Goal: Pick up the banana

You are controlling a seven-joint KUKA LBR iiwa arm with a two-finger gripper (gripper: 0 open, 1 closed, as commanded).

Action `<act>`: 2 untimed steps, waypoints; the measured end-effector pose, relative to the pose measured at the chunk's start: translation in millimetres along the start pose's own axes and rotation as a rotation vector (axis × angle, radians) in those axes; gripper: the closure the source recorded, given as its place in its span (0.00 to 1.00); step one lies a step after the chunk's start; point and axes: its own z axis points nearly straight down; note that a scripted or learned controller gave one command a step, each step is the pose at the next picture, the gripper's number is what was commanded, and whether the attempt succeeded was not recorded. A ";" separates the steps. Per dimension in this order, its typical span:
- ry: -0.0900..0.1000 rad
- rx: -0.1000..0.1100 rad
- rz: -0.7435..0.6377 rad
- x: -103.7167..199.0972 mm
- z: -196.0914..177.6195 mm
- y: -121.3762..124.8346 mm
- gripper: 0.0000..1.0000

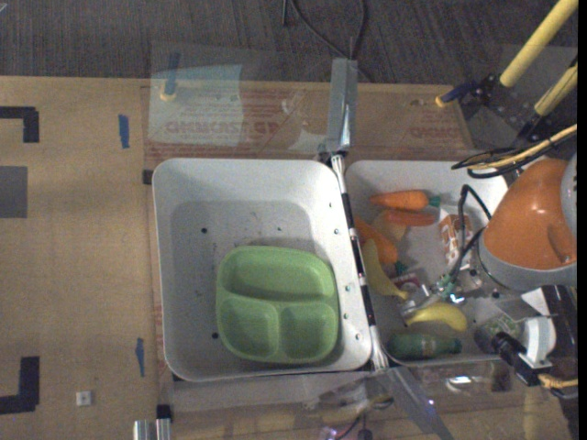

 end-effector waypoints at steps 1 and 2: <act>0.007 -0.009 -0.004 4.1 -13.9 4.5 1.00; 0.010 -0.004 -0.004 4.9 -11.5 2.7 0.00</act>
